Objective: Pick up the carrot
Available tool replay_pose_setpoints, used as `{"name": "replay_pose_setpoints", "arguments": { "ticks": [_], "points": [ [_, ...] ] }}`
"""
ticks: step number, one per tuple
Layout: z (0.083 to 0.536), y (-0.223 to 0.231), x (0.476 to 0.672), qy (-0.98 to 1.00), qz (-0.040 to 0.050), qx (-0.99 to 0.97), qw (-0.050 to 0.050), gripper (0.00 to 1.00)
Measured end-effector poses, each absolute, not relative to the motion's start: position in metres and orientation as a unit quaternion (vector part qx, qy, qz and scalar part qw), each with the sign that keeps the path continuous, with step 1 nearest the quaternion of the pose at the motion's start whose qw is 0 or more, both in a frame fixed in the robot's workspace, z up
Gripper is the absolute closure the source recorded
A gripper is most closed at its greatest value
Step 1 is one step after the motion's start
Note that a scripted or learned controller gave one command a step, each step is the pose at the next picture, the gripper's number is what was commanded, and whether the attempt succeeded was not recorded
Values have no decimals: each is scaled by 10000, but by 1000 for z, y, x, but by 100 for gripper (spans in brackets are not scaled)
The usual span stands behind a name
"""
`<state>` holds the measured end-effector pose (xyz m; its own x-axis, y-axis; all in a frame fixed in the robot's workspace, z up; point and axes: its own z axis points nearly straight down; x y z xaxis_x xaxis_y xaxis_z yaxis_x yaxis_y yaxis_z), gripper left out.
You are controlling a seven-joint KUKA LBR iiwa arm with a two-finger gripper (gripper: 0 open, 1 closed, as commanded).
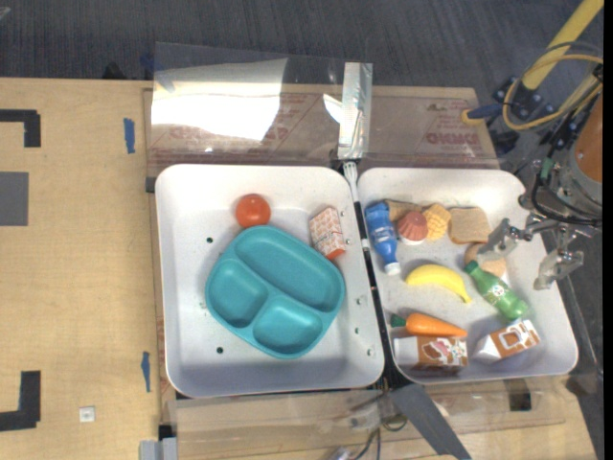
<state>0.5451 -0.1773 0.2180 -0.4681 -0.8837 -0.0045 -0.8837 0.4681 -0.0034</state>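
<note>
Risk: wrong item grabbed.
Your gripper (pixel 529 245) looks released, well off carrot (pixel 433 327); juice box (pixel 442 352) touches it.

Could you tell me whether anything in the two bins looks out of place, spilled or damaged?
Nothing stands out. The orange toy carrot lies flat in the right white bin among other toy foods, and the teal divided plastic tray sits askew but intact in the left white bin.

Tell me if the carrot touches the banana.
Apart. The camera view shows bare white bin floor between the carrot and the banana above it.
</note>
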Motion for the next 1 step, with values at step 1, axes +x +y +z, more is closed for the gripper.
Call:
{"name": "replay_pose_setpoints", "arguments": {
  "ticks": [1],
  "points": [
    [108, -138, 505, 8728, 26, -4881, 10, 0]
  ]
}}
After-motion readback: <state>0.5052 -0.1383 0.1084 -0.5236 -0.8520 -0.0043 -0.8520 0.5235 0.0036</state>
